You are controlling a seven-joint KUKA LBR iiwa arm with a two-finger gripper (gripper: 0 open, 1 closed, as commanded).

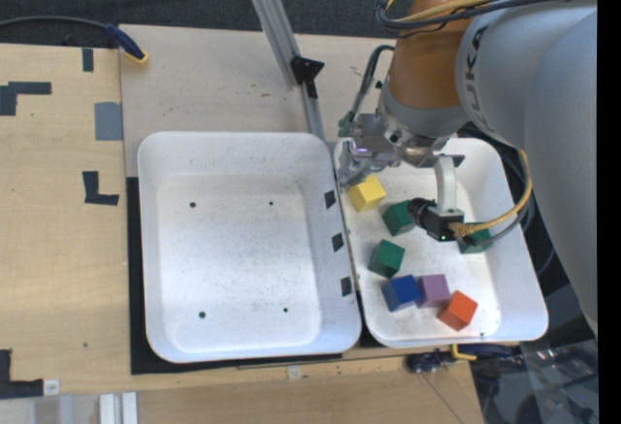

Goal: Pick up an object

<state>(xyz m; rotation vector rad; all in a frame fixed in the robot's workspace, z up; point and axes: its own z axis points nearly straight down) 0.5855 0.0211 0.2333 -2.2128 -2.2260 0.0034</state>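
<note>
The big grey arm [524, 73] leans in over the right bin [514, 315], its orange band bulging above the wrist. Beside it on the bench [58, 218] lies the left bin [233, 247]. The jaws [361, 155] hang low at the right bin's upper left corner; whether they are parted or closed, I cannot tell. Just below them sits a yellow cube [367, 193]. Further below lie two green cubes [398, 217] [387, 257], then a blue cube [400, 292], a purple cube [434, 288] and an orange cube [458, 309].

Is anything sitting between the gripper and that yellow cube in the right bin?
Nothing visible. The gripper hangs just above the yellow cube at the right bin's far left; the nearest green cube lies beside it, not between.
</note>
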